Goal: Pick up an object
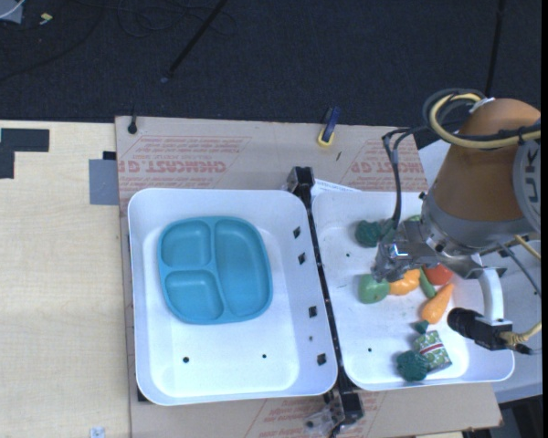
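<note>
**Two white bins, toys on the right**

The left bin (pixel 146 354) holds a blue divided plate (pixel 215 270). The right bin (pixel 347 336) holds toy vegetables: a green piece (pixel 373 290), an orange carrot (pixel 436 304), broccoli (pixel 413 365). Cardboard (pixel 219 158) lines the bench. The gripper (pixel 395 258) hangs just above the green piece; its grip cannot be told.

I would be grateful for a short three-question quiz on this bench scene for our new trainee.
1. True or false: the blue divided plate lies in the left bin.
2. Which bin does the gripper hover over? A) left B) right
3. Fill in: the orange carrot lies in the ____ bin, as does the green toy.

Key: 1 true; 2 B, the right bin; 3 right.
</note>
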Available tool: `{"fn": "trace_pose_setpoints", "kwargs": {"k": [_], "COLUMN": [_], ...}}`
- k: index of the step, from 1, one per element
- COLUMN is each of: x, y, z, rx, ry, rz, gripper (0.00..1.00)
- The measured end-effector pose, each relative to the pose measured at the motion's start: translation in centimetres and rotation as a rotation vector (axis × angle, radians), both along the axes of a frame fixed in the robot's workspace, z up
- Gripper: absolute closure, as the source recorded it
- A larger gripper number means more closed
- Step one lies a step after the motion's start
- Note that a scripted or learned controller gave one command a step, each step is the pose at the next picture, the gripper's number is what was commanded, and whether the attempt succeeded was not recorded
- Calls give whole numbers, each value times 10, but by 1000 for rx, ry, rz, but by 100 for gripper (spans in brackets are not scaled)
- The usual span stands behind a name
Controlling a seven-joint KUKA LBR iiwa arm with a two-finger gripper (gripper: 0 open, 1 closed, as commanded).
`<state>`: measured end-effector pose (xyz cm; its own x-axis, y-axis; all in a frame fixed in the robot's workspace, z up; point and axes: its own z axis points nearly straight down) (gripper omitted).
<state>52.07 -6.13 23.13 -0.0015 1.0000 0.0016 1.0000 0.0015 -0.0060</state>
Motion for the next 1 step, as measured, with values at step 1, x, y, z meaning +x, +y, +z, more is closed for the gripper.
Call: {"fn": "trace_pose_setpoints", "kwargs": {"k": [1], "x": [14], "y": [1], "z": [5], "rx": [-1], "ry": [-4], "rz": [0], "gripper": [100]}}
